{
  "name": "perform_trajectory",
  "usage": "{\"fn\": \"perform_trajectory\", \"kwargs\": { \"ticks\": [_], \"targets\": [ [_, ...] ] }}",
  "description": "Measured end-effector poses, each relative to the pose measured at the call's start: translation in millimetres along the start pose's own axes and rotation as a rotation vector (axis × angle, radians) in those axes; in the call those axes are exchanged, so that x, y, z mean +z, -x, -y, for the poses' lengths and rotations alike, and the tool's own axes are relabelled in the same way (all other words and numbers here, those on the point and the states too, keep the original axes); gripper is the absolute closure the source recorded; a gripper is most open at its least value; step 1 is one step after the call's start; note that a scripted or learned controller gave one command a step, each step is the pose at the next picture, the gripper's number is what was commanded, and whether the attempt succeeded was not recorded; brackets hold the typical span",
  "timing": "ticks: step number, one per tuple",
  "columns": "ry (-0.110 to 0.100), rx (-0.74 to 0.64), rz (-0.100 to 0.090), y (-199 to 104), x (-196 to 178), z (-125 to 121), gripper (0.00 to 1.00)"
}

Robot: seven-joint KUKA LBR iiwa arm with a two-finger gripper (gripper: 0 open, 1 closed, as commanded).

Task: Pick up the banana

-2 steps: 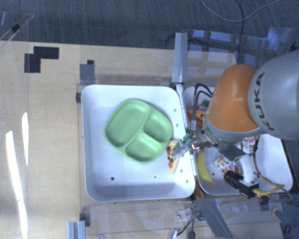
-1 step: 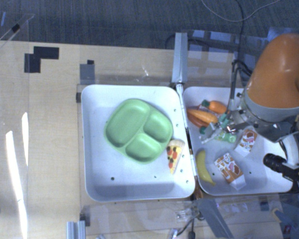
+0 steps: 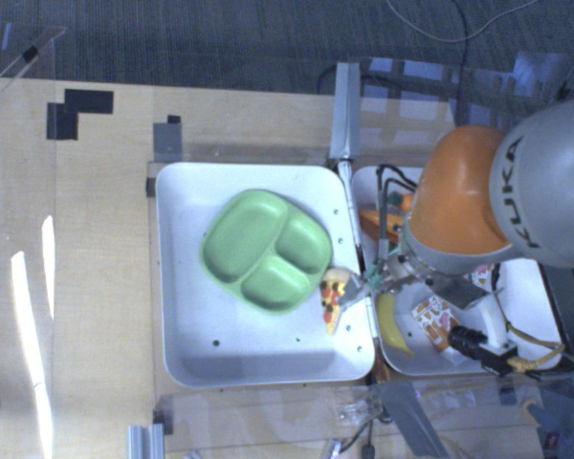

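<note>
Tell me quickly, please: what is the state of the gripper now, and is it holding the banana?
Gripper: cannot be told; the arm hides most of it. The banana lies in the right bin, not seen in its grasp.

Green plate (image 3: pixel 268 249) in left bin (image 3: pixel 187 342)

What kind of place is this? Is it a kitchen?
Probably not a kitchen; more likely a robot test lab. A big grey and orange robot arm reaches over two white bins on a wooden bench. A loose cable lies on the floor, and the green plate and banana look like practice items.
</note>
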State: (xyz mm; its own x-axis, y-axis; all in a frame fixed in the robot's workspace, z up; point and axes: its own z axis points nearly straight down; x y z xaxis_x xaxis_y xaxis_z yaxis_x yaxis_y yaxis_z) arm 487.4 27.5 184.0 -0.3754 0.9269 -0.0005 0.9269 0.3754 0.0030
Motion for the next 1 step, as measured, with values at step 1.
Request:
{"fn": "perform_trajectory", "kwargs": {
  "ticks": [1],
  "targets": [
    [0.001,-0.057,0.001,32.5,-0.4,12.5,0.0]
  ]
}}
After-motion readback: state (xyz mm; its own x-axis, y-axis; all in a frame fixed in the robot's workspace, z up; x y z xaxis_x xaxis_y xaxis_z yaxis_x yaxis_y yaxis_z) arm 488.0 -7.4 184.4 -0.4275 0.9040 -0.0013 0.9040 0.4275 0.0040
